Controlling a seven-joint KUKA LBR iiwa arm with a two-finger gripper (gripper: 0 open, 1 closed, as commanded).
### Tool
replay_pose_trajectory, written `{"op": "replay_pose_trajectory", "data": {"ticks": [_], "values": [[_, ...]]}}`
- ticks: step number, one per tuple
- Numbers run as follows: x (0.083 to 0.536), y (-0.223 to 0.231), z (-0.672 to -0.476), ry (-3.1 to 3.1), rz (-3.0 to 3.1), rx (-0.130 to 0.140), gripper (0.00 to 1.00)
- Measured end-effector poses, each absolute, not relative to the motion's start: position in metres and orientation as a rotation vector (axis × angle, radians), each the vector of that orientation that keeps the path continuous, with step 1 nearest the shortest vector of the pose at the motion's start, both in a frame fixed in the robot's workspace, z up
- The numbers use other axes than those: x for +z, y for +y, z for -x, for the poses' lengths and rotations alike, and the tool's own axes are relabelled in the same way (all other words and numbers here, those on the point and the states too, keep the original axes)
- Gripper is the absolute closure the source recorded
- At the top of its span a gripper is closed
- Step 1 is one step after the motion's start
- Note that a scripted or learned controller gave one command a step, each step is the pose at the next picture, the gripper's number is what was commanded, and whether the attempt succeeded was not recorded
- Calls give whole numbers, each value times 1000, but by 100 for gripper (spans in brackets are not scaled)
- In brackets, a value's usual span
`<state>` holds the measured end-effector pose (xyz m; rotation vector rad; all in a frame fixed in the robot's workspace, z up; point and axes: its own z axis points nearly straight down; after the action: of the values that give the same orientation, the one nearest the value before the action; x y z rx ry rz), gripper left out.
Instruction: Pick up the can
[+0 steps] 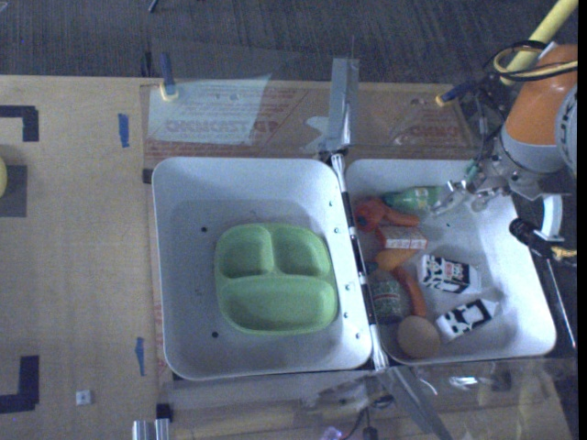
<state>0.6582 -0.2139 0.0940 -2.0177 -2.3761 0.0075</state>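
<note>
1. My pincer [472, 189] hangs over the right bin's [525, 291] far edge; whether it is apart or together, I cannot tell.
2. The can [386, 296] lies by that bin's left wall, beside the egg [418, 335].

I get a soft, slightly blurry feed with a bluish cast; even overhead light, mild glare on the white bins [174, 273], faint shadows, dim floor [385, 16].

2 bins side by side on bench [73, 246]. In left bin [174, 200]: tray [273, 278], centred. In right bin [523, 291]: can [387, 296] at left wall, egg [418, 335] just right, 2 cartons [448, 274] beyond, bottle [413, 197] at back.
</note>
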Motion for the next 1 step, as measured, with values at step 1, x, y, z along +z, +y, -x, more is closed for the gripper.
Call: {"op": "replay_pose_trajectory", "data": {"ticks": [1], "values": [[90, -214, -660, -2129, 2244, 29, 0]]}}
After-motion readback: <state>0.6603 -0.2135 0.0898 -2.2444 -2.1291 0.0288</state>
